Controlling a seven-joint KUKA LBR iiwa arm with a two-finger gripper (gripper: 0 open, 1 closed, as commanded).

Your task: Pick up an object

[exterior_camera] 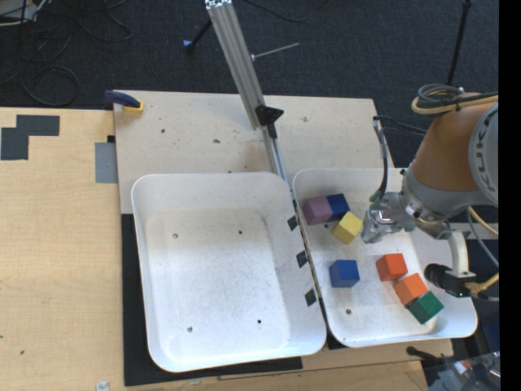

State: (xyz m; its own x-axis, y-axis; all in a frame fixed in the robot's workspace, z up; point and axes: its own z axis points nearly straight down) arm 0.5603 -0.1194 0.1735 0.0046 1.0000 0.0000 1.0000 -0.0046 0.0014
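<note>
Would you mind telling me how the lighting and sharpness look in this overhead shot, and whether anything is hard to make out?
In the camera view the light is even and soft: the blocks in the right bin cast only faint shadows, and the left bin shows no strong glare. The gripper is small and slightly blurred, so its fingers are unclear. The floor behind the bench is dark.

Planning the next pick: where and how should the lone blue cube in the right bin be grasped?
Take the blue cube from straight above, closing on two opposite flat sides. It sits flat and apart from the other blocks, with bare bin floor all round, so either pair of sides looks reachable.
</note>
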